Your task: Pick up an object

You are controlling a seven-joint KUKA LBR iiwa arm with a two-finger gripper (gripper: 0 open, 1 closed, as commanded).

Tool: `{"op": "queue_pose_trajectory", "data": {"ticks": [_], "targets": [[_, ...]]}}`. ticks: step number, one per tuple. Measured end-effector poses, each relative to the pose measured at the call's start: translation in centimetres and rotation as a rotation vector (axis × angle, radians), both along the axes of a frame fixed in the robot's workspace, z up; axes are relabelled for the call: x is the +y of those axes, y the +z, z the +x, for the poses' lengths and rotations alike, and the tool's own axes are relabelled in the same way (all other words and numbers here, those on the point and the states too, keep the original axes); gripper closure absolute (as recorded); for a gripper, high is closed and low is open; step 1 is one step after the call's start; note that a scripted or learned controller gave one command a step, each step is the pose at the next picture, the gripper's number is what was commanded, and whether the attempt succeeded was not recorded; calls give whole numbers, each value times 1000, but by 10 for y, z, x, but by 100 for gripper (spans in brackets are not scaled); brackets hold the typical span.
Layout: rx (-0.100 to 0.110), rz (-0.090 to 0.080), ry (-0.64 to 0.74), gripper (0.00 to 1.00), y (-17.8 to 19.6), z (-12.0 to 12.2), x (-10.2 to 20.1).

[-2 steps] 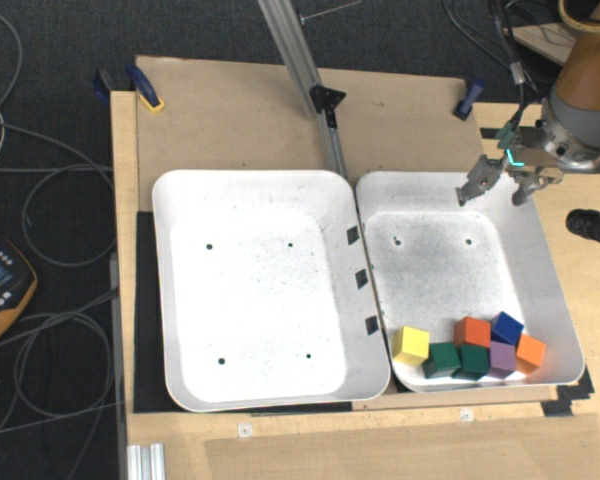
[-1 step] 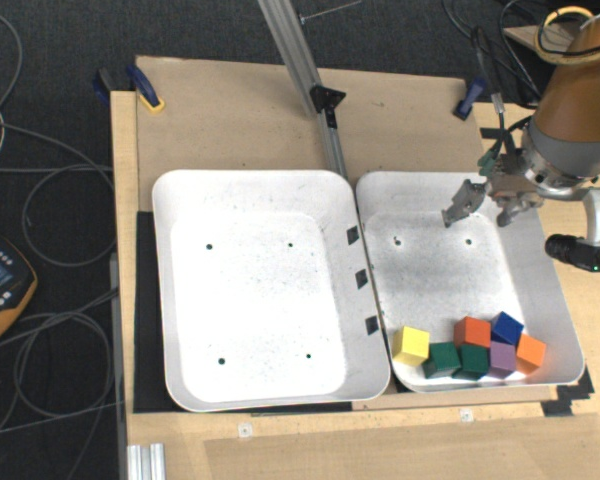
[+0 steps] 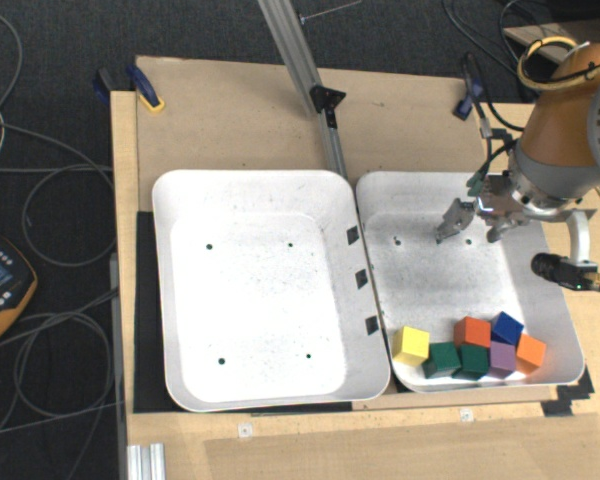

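Several small blocks lie crowded at the near edge of the right bin (image 3: pixel 435 278): a yellow block (image 3: pixel 413 344), a green block (image 3: pixel 443 359), an orange block (image 3: pixel 471 331), a blue block (image 3: pixel 506 326), a purple block (image 3: pixel 502 356) and another orange block (image 3: pixel 530 351). My gripper (image 3: pixel 473 224) hangs over the far part of the right bin, well behind the blocks. Its two fingers are spread apart with nothing between them.
The left bin (image 3: pixel 255 288) lies beside the right one, with black clips along the shared edge. A slanted metal pole (image 3: pixel 298 58) rises from behind the bins. Blue clamps sit at the bench's far corners.
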State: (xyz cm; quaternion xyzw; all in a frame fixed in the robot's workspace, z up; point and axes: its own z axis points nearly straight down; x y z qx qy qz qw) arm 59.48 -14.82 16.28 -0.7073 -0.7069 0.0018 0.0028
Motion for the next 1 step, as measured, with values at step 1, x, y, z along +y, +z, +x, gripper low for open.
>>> {"op": "queue_pose_trajectory", "data": {"ticks": [1], "targets": [[1, 1, 1, 0, -63, 0, 4]]}}
